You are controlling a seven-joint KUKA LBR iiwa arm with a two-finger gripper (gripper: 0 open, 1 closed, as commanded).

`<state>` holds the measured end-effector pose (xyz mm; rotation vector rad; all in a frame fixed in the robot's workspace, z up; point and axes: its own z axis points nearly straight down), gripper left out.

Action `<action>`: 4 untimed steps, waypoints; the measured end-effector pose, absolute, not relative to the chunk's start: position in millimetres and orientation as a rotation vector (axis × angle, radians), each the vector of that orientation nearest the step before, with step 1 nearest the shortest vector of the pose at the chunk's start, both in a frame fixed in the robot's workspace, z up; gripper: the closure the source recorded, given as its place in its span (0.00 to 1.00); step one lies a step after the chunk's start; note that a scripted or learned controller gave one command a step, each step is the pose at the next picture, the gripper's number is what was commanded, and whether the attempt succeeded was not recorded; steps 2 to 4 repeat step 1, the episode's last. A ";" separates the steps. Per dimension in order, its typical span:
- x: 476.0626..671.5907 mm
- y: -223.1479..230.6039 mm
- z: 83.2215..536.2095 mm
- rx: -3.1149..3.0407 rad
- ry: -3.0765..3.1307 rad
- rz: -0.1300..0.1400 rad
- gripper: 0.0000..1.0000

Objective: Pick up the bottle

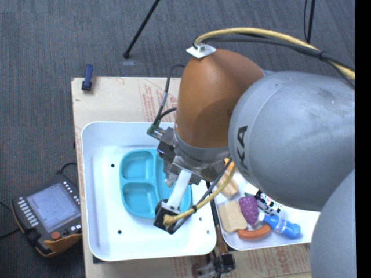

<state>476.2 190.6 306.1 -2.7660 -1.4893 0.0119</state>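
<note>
A small blue bottle [283,226] lies on its side near the front of the right bin [301,243], just right of a sausage. My gripper [171,175] hangs over the left bin [98,201], above the right part of a blue divided tray [138,181]. It is well to the left of the bottle. The orange wrist band and the grey arm cover most of the right bin and hide the gripper's tips.
In the right bin, a slice of toast [232,215], purple grapes [249,209], a sausage [253,233] and a small black-and-white item [266,201] crowd beside the bottle. A blue clip [87,77] sits at the bench's far left corner. A teach pendant [46,213] lies on the floor.
</note>
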 end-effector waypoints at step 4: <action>476.4 193.7 299.0 -3.016 -0.884 0.008 1.00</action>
